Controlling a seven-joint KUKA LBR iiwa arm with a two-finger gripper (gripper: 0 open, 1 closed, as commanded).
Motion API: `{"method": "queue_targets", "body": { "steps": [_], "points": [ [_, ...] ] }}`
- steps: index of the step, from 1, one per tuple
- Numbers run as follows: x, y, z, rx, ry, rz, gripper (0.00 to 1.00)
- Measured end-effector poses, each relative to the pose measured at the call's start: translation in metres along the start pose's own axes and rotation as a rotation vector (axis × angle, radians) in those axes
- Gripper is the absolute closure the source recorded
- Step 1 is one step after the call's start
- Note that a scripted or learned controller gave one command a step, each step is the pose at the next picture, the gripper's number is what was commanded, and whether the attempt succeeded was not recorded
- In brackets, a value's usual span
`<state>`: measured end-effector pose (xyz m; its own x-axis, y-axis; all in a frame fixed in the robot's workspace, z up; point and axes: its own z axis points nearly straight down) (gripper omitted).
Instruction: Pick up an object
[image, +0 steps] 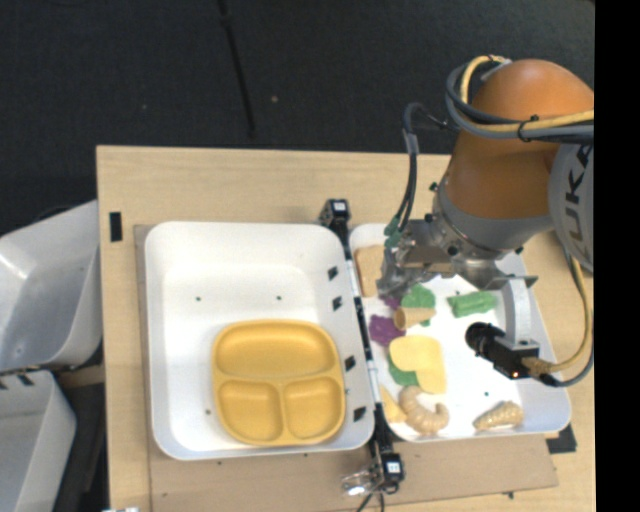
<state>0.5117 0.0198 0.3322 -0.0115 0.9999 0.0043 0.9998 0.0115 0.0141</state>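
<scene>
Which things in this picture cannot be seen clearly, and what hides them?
- Gripper, camera view: the arm's bulk covers it, so its state cannot be told.
- Far part of the right bin: hidden beneath the arm.
- Purple toy and green toy: too small and blurred to identify.
- Pale shapes at the near edge: blurred, kind unclear.

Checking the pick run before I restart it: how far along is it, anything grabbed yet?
Done: the arm has reached over the right bin, gripper low at its upper left corner. In hand: nothing visibly held; the fingers are hard to make out against the toys. Left: the grasp and lift. The purple piece, green piece, yellow piece and tan pieces lie in that bin; the yellow tray sits in the left bin.
</scene>
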Motion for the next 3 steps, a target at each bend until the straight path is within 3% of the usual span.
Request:
{"method": "queue_targets", "body": {
  "steps": [1,2,3],
  "points": [
    [0.057,0.007,-0.019,0.012,-0.004,0.004,1.00],
    [0.069,0.027,-0.173,-0.007,-0.001,0.007,1.00],
    [0.122,-0.005,-0.013,0.031,-0.008,0.004,1.00]
  ]
}}
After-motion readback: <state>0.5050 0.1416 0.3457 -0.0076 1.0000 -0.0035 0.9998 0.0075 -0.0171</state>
